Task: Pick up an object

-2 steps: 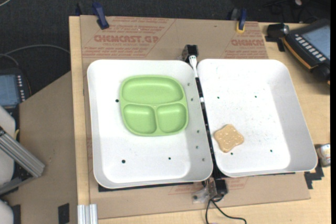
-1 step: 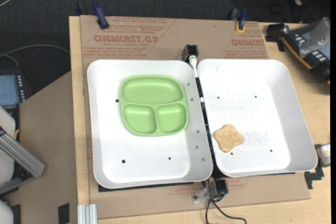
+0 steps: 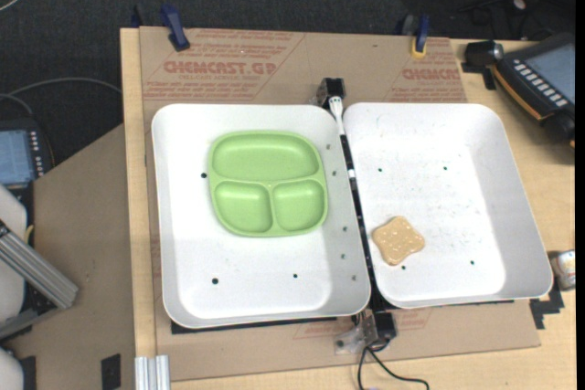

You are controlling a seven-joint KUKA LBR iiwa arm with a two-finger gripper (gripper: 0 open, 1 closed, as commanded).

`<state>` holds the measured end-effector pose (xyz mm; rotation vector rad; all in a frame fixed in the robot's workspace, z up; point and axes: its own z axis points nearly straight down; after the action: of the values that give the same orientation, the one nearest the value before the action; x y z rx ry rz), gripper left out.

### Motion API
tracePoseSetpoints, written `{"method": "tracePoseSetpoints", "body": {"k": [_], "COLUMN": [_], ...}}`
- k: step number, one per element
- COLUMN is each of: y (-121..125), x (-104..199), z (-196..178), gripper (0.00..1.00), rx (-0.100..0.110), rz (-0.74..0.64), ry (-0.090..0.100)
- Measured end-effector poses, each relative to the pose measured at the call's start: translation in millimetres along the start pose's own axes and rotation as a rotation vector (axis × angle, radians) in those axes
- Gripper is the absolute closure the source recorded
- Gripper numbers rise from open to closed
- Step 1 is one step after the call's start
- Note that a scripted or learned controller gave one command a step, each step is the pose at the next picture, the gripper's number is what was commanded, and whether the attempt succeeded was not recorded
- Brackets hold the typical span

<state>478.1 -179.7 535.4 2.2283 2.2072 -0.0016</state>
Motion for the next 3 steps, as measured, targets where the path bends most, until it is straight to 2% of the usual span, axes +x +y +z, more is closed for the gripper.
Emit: {"method": "tracePoseSetpoints", "body": {"k": [1, 2, 3], "y": [0, 0, -2], "x": [128, 32, -21], "z": [64, -2, 245], "gripper": [0.0, 0.0, 0.0], "rx": [0.011, -0.007, 0.019], "rz": [-0.023, 0.0, -0.005], "ry": [0.008, -0.001, 0.008]}}
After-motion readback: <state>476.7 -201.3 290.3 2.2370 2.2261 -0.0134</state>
